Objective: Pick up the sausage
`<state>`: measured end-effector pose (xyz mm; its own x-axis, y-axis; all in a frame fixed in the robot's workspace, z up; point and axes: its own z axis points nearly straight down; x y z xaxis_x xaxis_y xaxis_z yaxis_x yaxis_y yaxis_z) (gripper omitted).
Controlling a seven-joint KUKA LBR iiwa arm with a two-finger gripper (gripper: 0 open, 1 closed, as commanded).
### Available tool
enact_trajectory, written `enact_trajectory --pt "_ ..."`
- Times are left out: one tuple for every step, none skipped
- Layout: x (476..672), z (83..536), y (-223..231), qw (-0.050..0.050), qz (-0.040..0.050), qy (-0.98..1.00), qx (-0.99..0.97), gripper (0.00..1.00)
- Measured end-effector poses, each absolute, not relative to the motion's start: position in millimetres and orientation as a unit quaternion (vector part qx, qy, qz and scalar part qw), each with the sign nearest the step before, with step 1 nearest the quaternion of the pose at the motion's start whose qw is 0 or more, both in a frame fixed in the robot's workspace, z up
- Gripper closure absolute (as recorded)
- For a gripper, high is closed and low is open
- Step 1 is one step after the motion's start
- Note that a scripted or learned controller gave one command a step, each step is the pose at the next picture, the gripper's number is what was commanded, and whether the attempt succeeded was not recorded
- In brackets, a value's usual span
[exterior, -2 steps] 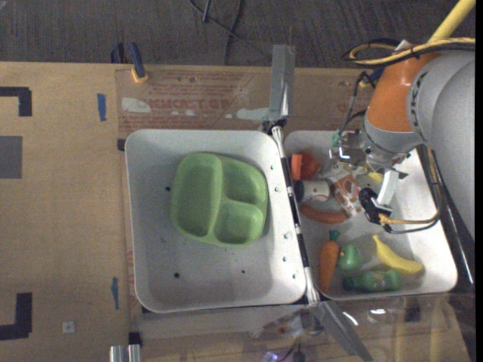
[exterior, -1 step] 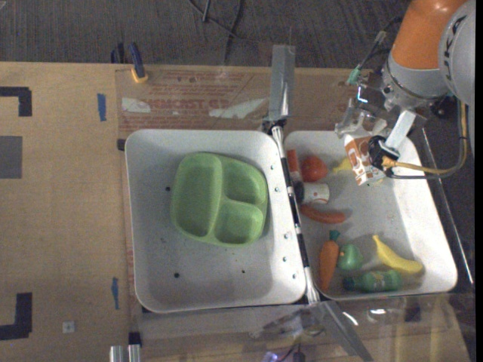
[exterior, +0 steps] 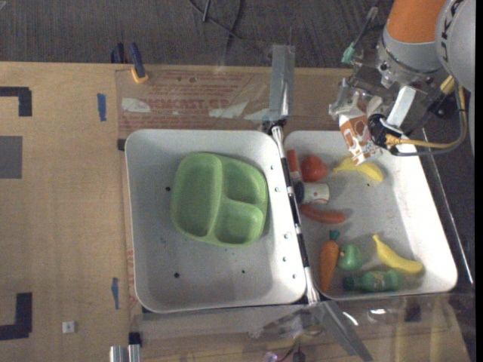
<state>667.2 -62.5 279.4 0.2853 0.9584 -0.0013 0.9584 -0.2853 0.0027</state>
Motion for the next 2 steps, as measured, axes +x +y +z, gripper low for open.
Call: enact_trajectory --pt "668.0 289.7 -60.3 0.003 0.0004 0.600 0.800 1.00" --pt "668.1 289.8 -59.5 0.003 0.0004 0.600 0.800 0.00"
